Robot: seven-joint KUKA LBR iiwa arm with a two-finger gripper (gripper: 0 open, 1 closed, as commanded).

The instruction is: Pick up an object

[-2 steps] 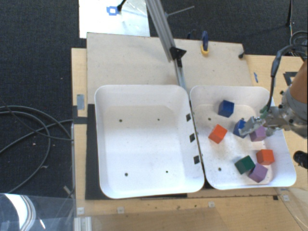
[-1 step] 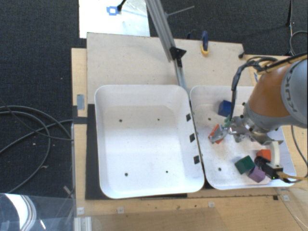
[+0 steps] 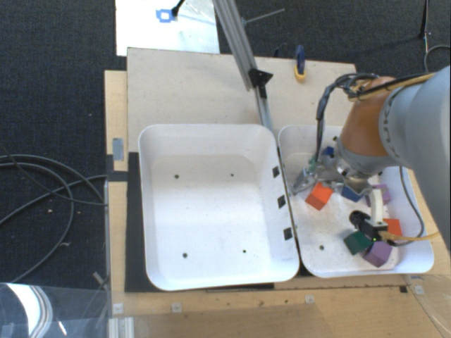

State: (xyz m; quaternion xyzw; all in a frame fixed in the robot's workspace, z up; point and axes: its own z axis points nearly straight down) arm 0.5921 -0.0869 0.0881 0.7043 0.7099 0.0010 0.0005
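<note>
- Cube point(image 3: 318, 196) of bright orange lies tilted on the white floor of the right bin point(image 3: 417, 265), in the lower right of the frame, near the wall that bin shares with its neighbour.
- Just above and left of the cube hangs the gripper point(image 3: 307, 180). It sits close over the cube's upper corner, and whether it is open, closed or touching the cube cannot be told from this angle.
- A blue block point(image 3: 350, 195) lies just right of the cube, partly under the wrist, with a lilac block point(image 3: 381, 192) beyond it toward the bin's right wall.
- Lower in the same bin, a green block point(image 3: 356, 243) and a purple block point(image 3: 378, 253) sit just beside each other near the front wall. A small orange-red piece point(image 3: 392, 226) lies above them.
- The grey arm point(image 3: 423, 115), with its orange band point(image 3: 365, 129), reaches in from the right edge of the frame and bends down over the bin.
- The left bin point(image 3: 211, 217) fills the centre of the frame, and small black clips point(image 3: 281, 201) line the rim where the two bins meet.
- A metal pole point(image 3: 236, 34) slants from the top centre down to the join of the bins, and a blue-and-yellow clamp point(image 3: 300, 65) grips the back edge of the pale bench point(image 3: 197, 83).
- Black cables point(image 3: 42, 189) loop over the dark floor at the left.
</note>
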